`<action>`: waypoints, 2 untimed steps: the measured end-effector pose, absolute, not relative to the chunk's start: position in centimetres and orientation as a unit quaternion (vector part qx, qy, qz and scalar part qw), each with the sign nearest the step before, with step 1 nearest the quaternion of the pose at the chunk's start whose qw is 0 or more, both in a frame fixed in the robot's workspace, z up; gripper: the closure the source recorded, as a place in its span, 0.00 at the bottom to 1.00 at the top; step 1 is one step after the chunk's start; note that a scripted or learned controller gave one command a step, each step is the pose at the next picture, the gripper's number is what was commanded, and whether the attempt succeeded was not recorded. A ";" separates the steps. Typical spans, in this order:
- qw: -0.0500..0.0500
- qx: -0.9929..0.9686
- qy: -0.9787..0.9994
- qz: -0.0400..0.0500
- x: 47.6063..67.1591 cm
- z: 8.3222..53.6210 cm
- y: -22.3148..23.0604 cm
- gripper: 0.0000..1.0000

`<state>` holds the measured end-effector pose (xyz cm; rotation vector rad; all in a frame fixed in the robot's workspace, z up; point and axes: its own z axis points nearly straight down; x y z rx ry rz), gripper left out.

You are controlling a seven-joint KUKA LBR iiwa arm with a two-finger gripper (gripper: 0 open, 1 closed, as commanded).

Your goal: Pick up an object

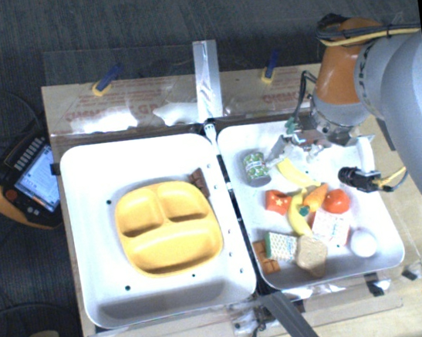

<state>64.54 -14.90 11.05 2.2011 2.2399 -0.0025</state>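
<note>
My gripper [295, 142] hangs over the back of the right bin [387, 256], just above and right of a small green can [255, 167] and close to the upper end of a yellow banana [295, 174]. Nothing shows in its grasp. Below lie a red piece [277, 202], an orange carrot [317, 194], a red tomato [337, 201], a second banana [299, 220], a white carton [328, 227], a bread slice [311, 252], a green-white packet [282, 246] and a white egg [363, 244].
The left bin [104, 295] holds a yellow divided plate [168, 226] and a small brown item [198, 179] by its right wall. The grey arm with its orange band [338, 76] fills the right side. A handheld controller [30, 185] lies left of the bench.
</note>
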 end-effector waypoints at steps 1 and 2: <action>0.003 0.707 0.707 0.000 64.6 8.9 -14.8 0.00; 0.005 0.706 0.708 0.001 64.7 10.0 -14.8 1.00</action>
